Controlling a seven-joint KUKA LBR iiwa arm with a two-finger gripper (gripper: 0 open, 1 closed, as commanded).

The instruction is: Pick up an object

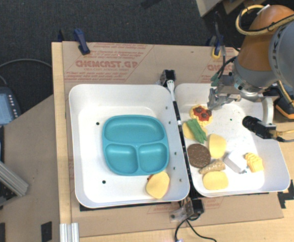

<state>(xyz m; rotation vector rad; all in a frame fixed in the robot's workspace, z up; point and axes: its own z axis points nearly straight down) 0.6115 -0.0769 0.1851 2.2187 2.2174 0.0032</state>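
The likeliest pick, as I judged it, was the red toy, a small red-and-dark piece lying near the right bin's far-left corner. It sat just below and slightly left of the pincer in my view, very close, with no clear long axis that I could make out. I could not tell how wide the pincer stood, nor whether it had anything in it; the tips were too blurred against the white floor.

Next toward the near edge lay a green piece on a pale yellow one, slanting along the left wall. Beyond that came a brown disc, a yellow lump, a tan piece, another yellow lump, a grey block and a small yellow ridged thing, all crowding the near half.

In the left bin a teal tray lay mid-floor, with a yellow lump near the near-right corner.

The arm reached in over the right bin's far edge, so a short drop toward that corner looked like all it needed.
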